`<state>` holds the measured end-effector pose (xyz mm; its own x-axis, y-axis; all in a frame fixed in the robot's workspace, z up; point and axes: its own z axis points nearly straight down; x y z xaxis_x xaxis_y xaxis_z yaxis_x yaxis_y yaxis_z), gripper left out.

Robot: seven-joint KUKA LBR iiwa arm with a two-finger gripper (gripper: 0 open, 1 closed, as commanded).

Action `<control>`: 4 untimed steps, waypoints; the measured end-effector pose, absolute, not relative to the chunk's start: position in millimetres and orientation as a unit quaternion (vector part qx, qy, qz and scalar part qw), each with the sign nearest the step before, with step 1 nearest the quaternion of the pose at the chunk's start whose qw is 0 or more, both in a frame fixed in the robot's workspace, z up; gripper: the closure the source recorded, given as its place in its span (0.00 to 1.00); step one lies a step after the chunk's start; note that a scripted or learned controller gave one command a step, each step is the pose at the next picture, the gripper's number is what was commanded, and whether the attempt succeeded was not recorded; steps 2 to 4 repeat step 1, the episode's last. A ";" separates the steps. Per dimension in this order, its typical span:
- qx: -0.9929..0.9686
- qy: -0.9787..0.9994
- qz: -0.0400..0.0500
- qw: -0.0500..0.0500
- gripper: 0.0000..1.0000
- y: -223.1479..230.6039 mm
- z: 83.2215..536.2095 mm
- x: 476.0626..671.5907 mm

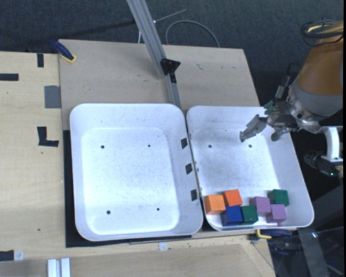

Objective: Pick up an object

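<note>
From my remote station I find the gripper (259, 130) hanging over the far right part of the right bin (230, 154), near that bin's right rim. Its two fingers are spread apart with nothing between them — one finger (249, 130) reaches out to the left over the bin floor, the other sits closer to the wrist.

The objects lie well apart from the gripper, all bunched against the bin's near wall, below it in the view. Directly below and slightly left I see two orange blocks (224, 201) side by side. Next to them sit a blue block (233, 215) and a green block (249, 213), touching. Further right are two purple blocks (270, 208) and a darker green block (279, 197) — this last one almost straight below the wrist.

To the gripper's left stands the left bin (127, 166). Beyond it, up-left of the gripper, a grey metal bar (149, 30) slants across the bench (104, 68).
</note>
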<state>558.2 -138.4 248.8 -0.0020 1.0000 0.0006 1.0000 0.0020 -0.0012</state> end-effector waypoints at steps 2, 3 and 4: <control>-0.708 -0.706 -0.001 -0.004 0.00 -195.6 405.4 516.5; -0.708 -0.706 -0.001 -0.004 0.00 -195.6 405.4 516.5; -0.708 -0.706 -0.001 -0.004 0.00 -195.6 405.4 516.5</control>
